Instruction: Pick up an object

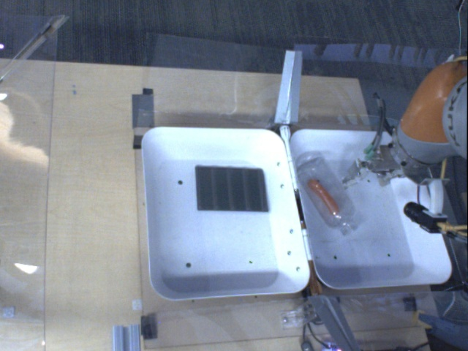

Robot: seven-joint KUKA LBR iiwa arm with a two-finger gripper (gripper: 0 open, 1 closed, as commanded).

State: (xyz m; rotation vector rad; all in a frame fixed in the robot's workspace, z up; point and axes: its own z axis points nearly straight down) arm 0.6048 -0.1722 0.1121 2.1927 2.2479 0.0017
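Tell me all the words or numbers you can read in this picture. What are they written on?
There are none that can be read.
The clear bottle in the right bin: no label or writing can be made out, just something orange-red inside it.
The left bin and its dark ribbed panel: no writing.
The gripper and the arm's orange band: no readable marks.

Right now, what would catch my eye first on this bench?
Probably the arm's orange band at the right edge, above the right bin. Next, a clear bottle with something orange-red inside, lying tilted in that bin's left half. The left bin shows a dark ribbed rectangle at its middle.
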